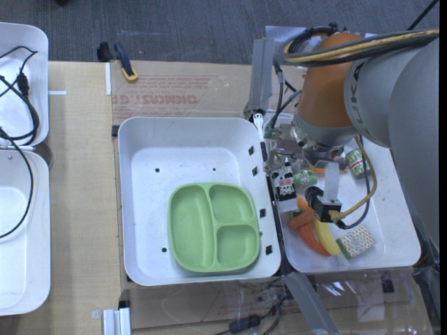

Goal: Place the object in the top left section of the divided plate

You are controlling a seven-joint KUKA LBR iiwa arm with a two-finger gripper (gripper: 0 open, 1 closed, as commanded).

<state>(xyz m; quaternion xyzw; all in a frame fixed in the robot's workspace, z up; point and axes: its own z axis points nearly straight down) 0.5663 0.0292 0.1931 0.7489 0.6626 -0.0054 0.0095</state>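
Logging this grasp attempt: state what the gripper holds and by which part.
Cannot be told: the gripper sits low among the toys in the right bin, its tip hidden.

Lab: robot arm (391, 75), white bins (140, 187)

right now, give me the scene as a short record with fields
arm: over the right bin, reaching in from the right
end effector: low among the right bin's items, mostly hidden by the wrist
divided plate: green, three sections, in the left bin, nothing on it
right bin items: yellow banana, orange pieces, patterned block, small green-labelled cup
task status: object not yet on the plate
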